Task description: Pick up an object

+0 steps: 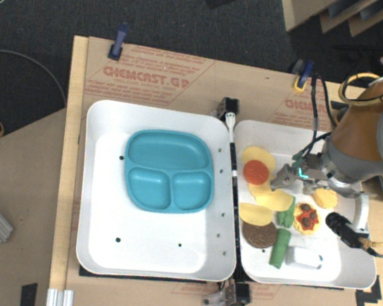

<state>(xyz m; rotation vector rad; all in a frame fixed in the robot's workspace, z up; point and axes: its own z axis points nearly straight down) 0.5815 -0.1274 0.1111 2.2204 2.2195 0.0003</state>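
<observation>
One camera hangs above the bench (188,77), looking down at a slant from some way off. It takes in both bins (100,192) whole, the bench's edges, and dark floor (40,19) beyond its far and left sides.

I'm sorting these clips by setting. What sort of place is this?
Most likely a robotics lab test bench: two white bins clamped to a board on dark carpet, toy food such as a red tomato, and loose cables around the arm.
</observation>
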